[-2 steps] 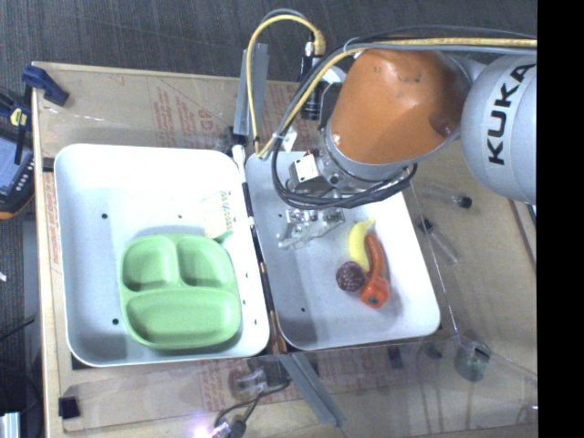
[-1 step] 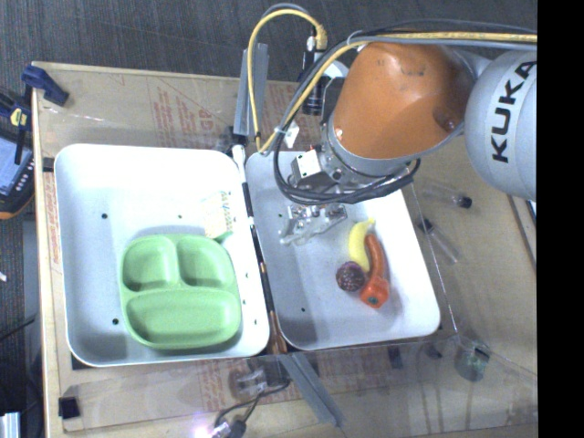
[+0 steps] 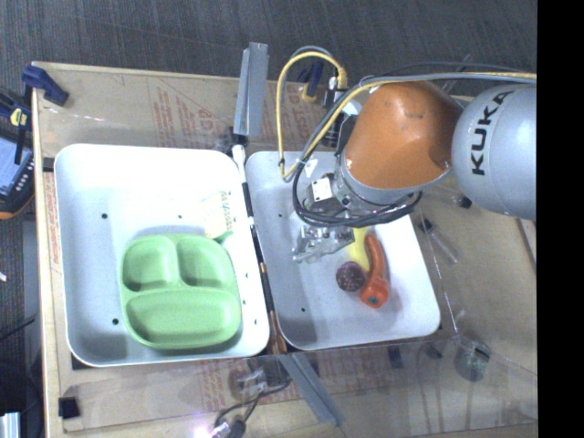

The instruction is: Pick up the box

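The box [image 3: 219, 213] is small and pale, with yellowish print. It lies in the left bin [image 3: 91, 181], close to that bin's right wall and just above the green tray's top right corner. My gripper [image 3: 319, 242] hangs over the right bin [image 3: 283, 318], under the arm's orange band, about a hand's width to the right of the box and across the wall between the bins. Nothing shows in its grasp. The arm's bulk hides the upper part of the right bin.
A green divided tray [image 3: 181, 292] fills the lower middle of the left bin. In the right bin, just right of the gripper, lie a yellow piece [image 3: 370, 245], an orange carrot-like toy [image 3: 375, 281] and a dark round item [image 3: 349, 276]. Cables loop above the gripper.
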